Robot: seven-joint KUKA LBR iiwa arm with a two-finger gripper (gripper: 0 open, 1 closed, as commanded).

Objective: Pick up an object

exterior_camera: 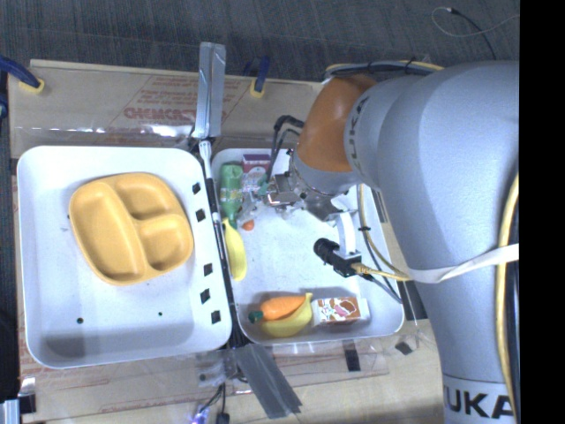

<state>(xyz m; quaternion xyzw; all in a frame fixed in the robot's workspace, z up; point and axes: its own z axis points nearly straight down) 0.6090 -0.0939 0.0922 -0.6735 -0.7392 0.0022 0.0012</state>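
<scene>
Grey arm (441, 166) in from the right of the frame, orange band (327, 135) just above the wrist. Gripper (272, 191) low over the upper left part of the right bin (380, 321), near the middle of the frame. Too much hidden by the wrist and the clutter around it to judge how far open, or whether anything is gripped: cannot tell.

Just left of the gripper, a green bottle-like object (231, 188) against the bin's left wall; very close, contact unclear. Just above the gripper, at the bin's top edge, a dark red packet (257, 160). Below and to the left, a small red-orange piece (249, 225) on the bin floor, near the gripper but apart from it. Further down along the left wall, a yellow banana-shaped object (236, 251), also apart. Well away, along the bin's lower edge: an orange carrot (284, 306) lying on a yellow banana (287, 325), and just right of them a small juice carton (341, 309) lying flat.

In the left bin (35, 237), filling the left half of the frame, a yellow divided plate (131, 228), well apart from the gripper.
</scene>
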